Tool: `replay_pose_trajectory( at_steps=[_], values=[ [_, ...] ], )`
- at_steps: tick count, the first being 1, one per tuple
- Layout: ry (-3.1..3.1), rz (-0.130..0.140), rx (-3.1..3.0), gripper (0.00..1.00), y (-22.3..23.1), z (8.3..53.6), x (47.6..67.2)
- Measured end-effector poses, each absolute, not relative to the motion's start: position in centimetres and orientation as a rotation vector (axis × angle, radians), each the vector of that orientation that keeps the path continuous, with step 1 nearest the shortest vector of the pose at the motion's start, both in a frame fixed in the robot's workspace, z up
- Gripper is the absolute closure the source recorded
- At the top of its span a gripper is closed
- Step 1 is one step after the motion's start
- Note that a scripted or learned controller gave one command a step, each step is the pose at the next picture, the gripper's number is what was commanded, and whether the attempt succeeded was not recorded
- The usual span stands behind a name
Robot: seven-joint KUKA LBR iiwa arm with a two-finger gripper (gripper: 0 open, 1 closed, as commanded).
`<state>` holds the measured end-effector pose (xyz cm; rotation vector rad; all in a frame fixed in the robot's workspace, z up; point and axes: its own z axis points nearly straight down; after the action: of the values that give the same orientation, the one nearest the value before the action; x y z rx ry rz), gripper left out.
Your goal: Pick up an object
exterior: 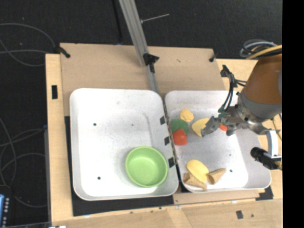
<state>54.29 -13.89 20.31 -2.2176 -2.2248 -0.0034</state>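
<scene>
The right bin [237, 160] holds several small toy foods. A yellow piece [186, 115] lies near its back left, with a green piece [177, 125] and a red piece [180, 137] just in front of it by the left wall. Another yellow piece [201, 124] lies mid-bin, touching or just beside my gripper [209, 128], which reaches in from the right and hangs low over the bin. A yellow banana-like piece [196, 167] and tan pieces [216, 175] rest near the front wall.
The left bin [109, 122] holds a green bowl [146, 166] at its front right corner. A grey metal pole [135, 30] slants up from the divider between the bins. Cables hang along the arm at the right.
</scene>
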Motion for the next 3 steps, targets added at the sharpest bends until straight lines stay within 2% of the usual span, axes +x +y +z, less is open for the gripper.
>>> replay_pose_trajectory(
  at_steps=[1,2,3],
  values=[
    [-2.224,-0.004,-2.219,0.00,-13.9,20.3,54.3],
    [-2.219,0.007,-2.223,0.00,-14.4,15.6,55.0],
    [-2.219,0.007,-2.222,0.00,-14.6,10.3,54.9]
  ],
)
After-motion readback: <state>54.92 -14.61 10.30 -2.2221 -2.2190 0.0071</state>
